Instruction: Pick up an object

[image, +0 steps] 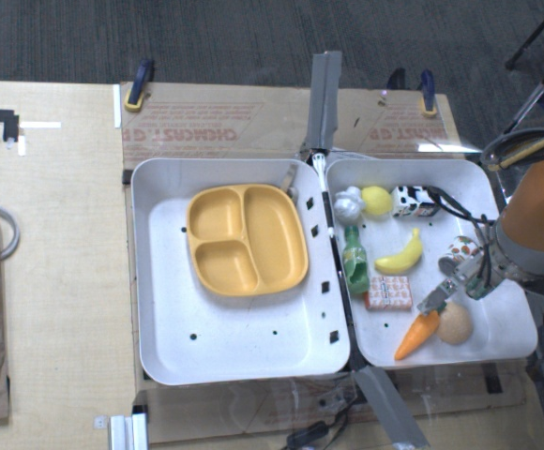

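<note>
A grey KUKA arm with an orange band reaches in from the right over the right bin (497, 345), its gripper (444, 292) low among the toys near the bin's lower right corner. The fingers (434, 301) point down and to the left, just above the leafy end of a toy carrot (415, 337) and beside a tan ball (454, 324); whether they stand wide or narrow cannot be told from this height, and nothing shows between them.

The right bin carries all the loose goods: a banana (399, 253) near its middle, a lemon (376, 201) and a silvery crumpled object (348, 206) at the top, a black-and-white cow toy (409, 200) beside the lemon, a green bottle (355, 261) along the left wall, and a small red-and-white packet (388, 292) just left of the gripper. A patterned item sits partly hidden behind the wrist. The left bin (159, 326) holds a yellow divided plate (247, 239), well apart from the arm. Both bins rest on a table (47, 251) lined with cardboard.

The step in hand looks like the approach or the descent onto a target, most likely the carrot's upper end or the ball, the two things nearest the tips. The next move calls for settling on one of them, lowering squarely over it and closing without nudging the neighbour: carrot and ball lie touching or nearly so, and the ball may roll away under a glancing finger.
</note>
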Available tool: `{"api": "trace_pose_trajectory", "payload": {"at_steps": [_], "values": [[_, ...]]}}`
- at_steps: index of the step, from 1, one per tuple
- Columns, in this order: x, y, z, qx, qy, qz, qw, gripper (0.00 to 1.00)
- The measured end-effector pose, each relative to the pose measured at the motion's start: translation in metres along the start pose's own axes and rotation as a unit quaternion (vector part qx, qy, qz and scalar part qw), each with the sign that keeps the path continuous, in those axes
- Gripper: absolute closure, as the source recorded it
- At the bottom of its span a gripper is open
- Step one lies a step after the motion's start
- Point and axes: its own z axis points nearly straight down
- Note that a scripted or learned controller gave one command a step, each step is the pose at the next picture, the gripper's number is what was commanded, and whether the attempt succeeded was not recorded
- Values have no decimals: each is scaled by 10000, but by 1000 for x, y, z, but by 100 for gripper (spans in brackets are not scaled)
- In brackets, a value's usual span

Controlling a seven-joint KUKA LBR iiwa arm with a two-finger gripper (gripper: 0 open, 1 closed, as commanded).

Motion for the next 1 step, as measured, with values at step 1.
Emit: {"api": "trace_pose_trajectory", "payload": {"at_steps": [1], "values": [[56,20,23,12,13,-175,9998,0]]}}
